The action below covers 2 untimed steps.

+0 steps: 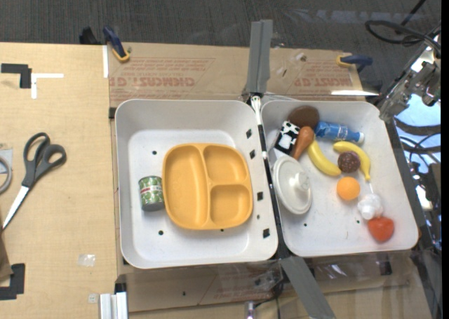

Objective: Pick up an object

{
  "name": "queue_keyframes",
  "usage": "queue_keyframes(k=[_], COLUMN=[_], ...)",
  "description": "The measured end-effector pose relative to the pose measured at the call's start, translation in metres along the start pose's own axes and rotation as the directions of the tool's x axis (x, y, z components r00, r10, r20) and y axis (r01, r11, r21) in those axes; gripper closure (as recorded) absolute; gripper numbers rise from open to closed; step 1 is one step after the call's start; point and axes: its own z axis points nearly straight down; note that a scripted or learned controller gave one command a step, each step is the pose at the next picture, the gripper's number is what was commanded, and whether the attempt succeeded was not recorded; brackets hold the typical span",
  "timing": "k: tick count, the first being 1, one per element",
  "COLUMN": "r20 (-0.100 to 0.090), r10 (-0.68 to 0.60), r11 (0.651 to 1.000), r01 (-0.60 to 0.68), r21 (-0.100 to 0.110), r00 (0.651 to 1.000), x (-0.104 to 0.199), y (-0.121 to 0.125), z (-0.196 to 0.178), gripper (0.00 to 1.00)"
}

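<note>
Two white bins sit side by side. Left bin [133, 240]: green can [150, 193] just beside a yellow divided plate [208, 186]. Right bin [330, 237]: white lid [293, 184], carrot [303, 141], bananas [323, 159], orange [348, 188], red fruit [381, 229]. Gripper [421, 80] sits beyond the right bin's far corner; finger state cannot be determined.

The single fixed camera looked down at a slant from above the bench, from a middling height, taking in the left bin [126, 170], the right bin [393, 170] and the surrounding bench top [56, 100].
</note>
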Motion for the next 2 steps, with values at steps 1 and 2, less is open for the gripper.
queue_keyframes(k=[1, 2], r20=[0.0, -0.001], r10=[0.263, 0.426], r11=[0.965, 0.905], r01=[-0.263, -0.426], r21=[0.0, 0.0], r00=[0.965, 0.905], x=[-0.033, 0.041], y=[-0.007, -0.013], z=[0.176, 0.237], gripper=[1.0, 1.0])
